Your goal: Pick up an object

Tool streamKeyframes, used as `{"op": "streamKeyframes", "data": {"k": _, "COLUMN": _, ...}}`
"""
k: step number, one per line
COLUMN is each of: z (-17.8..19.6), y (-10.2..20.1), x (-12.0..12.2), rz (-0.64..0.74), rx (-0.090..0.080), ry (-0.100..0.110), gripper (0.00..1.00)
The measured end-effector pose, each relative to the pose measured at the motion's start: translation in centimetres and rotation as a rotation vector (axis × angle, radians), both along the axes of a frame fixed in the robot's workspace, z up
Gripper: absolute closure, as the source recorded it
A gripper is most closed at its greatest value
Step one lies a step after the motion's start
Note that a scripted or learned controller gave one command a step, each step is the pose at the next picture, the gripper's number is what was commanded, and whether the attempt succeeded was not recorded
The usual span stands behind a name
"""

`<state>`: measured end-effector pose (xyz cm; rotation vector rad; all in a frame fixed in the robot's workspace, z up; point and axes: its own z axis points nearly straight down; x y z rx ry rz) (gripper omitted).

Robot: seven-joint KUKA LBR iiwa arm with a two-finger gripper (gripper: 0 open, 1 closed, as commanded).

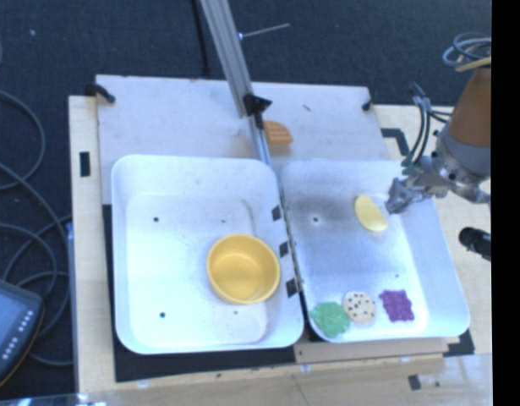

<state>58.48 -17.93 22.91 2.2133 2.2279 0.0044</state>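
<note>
Seen from above at a slant, two shallow white bins sat side by side on a bench. The gripper [401, 194], reaching in from the right, hung over the upper right part of the right bin [429, 294], just beside a small flat yellow piece [370, 213]. Whether its tips touched that piece could not be told, and the view was too coarse to say whether the hand was spread or pressed together. The yellow piece lay alone on the bin floor, well apart from the walls. It looked thin, light and probably smooth, so it would likely need a pinch across its narrow width, and it might slide rather than lift. Along the right bin's near edge lay three small items in a row: a green piece [330, 317], a pale spotted cookie [358, 306] and a purple piece [397, 304], close together and close to the rim, which left little room around them. The left bin [141, 227] held a yellow bowl [242, 268], upright, with open floor all around. A small orange item [277, 134] rested on the board behind the bins.
</note>
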Motion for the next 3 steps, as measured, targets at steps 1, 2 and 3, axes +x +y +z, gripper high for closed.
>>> {"op": "streamKeyframes", "data": {"k": 1, "z": 1.1, "y": 4.5, "x": -1.0, "rz": 0.001, "rx": 0.000, "ry": 0.000, "gripper": 1.00}}
{"op": "streamKeyframes", "data": {"k": 2, "z": 0.4, "y": 9.4, "x": -3.0, "rz": -0.001, "rx": -0.001, "ry": 0.002, "gripper": 1.00}}
{"op": "streamKeyframes", "data": {"k": 3, "z": 1.5, "y": 14.2, "x": -3.9, "rz": 0.001, "rx": 0.001, "ry": 0.001, "gripper": 1.00}}
